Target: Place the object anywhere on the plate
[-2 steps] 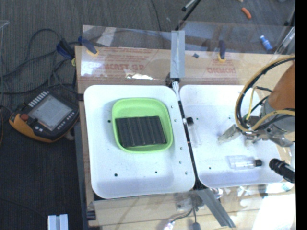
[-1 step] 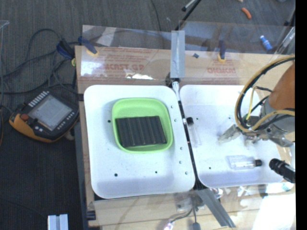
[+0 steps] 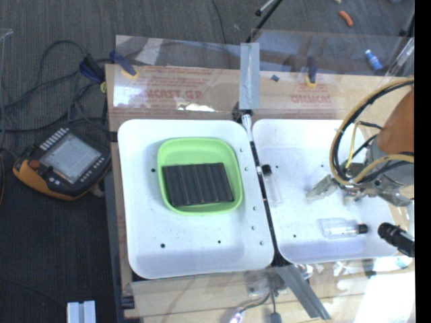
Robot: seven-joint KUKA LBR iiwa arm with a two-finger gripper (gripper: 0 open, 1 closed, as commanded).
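Dark ridged block [image 3: 198,185] covers plate [image 3: 170,155] (rim bare).

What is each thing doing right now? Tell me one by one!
Plate: sits flat in the left bin, with a dark ribbed slab on it.
Slab: lies flat on the plate.
Clear tube: lies on its side in the right bin, not on the plate.
Gripper: over the right bin, above the tube, not holding it.
Arm: reaches in from the right.

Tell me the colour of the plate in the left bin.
Lime green square plate, seen in the camera view.
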